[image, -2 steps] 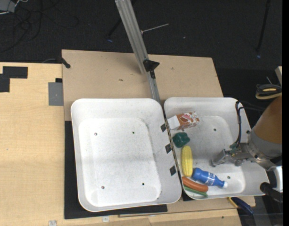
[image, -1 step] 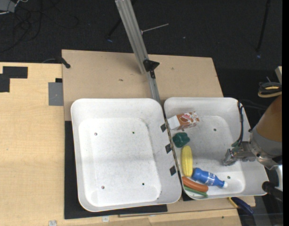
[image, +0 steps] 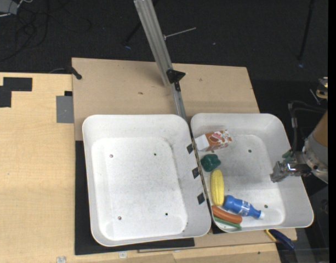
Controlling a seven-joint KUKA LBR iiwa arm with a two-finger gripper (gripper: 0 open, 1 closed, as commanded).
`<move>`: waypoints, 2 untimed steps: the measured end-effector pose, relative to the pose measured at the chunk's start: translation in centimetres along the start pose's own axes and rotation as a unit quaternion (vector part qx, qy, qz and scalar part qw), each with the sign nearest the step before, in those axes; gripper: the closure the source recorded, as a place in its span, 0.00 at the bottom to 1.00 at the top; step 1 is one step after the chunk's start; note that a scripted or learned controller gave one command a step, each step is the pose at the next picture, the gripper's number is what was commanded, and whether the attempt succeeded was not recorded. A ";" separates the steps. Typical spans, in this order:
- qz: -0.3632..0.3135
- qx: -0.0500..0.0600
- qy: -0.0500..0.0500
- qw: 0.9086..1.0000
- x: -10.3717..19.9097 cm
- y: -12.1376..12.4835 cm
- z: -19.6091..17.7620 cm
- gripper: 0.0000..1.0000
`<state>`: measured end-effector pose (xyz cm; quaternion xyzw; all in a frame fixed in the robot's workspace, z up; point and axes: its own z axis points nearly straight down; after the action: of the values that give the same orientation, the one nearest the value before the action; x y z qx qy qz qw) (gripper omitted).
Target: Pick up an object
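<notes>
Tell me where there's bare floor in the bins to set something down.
The left bin shows bare floor wall to wall. In the right bin, free floor lies between the item row and the hand at the right wall. Crowded: along the divider, carton, green piece, corn, blue bottle, hot dog.

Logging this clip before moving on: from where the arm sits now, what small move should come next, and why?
Probably a short traverse leftward across the right bin. The pincer sits at that bin's right side over bare floor, while the objects lie against its left wall: small carton, green piece, corn cob, blue bottle, hot dog. The blue bottle looks nearest.
</notes>
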<state>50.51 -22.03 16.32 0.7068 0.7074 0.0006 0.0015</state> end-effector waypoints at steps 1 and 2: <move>0.000 0.000 0.000 1.000 0.0 -0.3 -4.3 1.00; -0.001 0.000 0.000 1.000 -0.1 -0.2 -9.6 1.00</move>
<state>50.30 -22.07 25.91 0.7063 0.7079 0.0008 0.0018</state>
